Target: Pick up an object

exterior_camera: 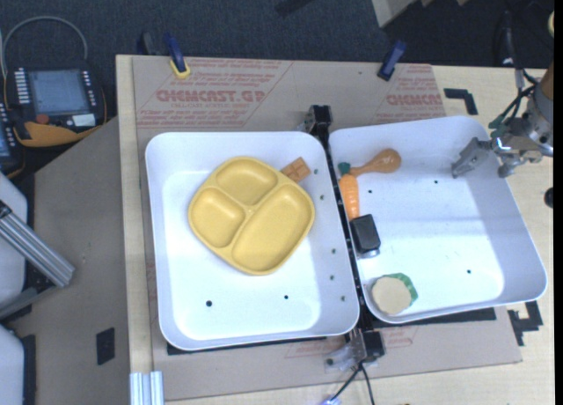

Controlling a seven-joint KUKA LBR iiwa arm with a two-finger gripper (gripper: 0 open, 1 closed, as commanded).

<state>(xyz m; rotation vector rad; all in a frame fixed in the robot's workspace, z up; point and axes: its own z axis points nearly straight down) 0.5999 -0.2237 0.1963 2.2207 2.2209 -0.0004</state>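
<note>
The right bin (493,245) holds a tan wooden spoon-shaped toy (380,163), an orange carrot (349,195), a black block (365,234) and a tan round piece with a green rim (392,294), all along its left side. My gripper (486,164) hangs over the bin's upper right corner, far from these objects. Its fingers are spread open and nothing sits between them. In the left bin (176,306) lies a yellow divided plate (252,214), with a small brown block (296,168) at its upper right edge.
Both bins rest on a cardboard sheet (264,86) held by blue clamps (179,60). A handheld control pendant (54,99) lies off the bench at the far left. The arm's wrist (537,126) reaches in from the right edge.
</note>
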